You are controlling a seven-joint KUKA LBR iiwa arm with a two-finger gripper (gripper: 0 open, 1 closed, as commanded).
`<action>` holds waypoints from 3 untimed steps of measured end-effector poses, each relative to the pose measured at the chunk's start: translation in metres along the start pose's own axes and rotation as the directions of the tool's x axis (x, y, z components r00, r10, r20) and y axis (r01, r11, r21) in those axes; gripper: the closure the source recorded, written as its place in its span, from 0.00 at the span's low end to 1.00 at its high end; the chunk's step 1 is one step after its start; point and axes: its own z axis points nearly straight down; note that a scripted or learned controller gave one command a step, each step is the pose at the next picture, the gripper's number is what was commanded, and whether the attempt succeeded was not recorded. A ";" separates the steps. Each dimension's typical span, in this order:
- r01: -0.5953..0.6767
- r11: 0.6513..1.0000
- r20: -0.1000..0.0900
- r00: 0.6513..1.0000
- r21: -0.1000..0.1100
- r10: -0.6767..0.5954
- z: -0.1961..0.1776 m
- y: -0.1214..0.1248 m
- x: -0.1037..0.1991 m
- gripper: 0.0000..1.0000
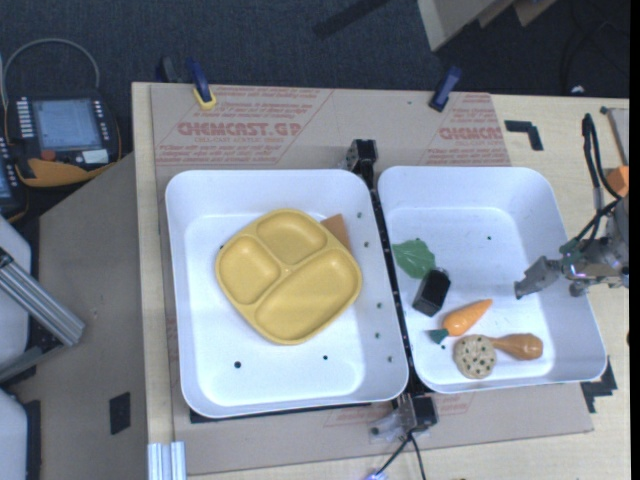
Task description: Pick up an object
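White plastic, two shallow bins side by side on a cardboard-covered bench (330,128). The left bin (190,268) holds a yellow divided plate (288,275) lying flat near its middle, with a brown piece (337,230) poking out from under the plate's upper right edge. In the right bin (520,193) the small things sit toward the lower left: a green leafy piece (413,257), a black block (432,292) just below it and tilted, an orange carrot (467,317) beside that, then a chocolate-chip cookie (474,356) touching a tan drumstick (518,346). The gripper (532,280) comes in over the right bin's right side, well apart from the carrot and the rest, nothing between its tips. Whether it's spread or closed, I can't make out from here.
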 end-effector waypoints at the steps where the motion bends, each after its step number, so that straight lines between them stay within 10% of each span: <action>1: 0.000 1.000 -0.002 1.000 0.002 0.000 0.060 0.003 0.003 0.00; 2: -0.001 1.000 -0.003 1.000 0.004 0.001 0.112 0.003 0.003 0.00; 3: 0.000 1.000 0.001 1.000 -0.002 0.000 0.099 0.004 0.003 1.00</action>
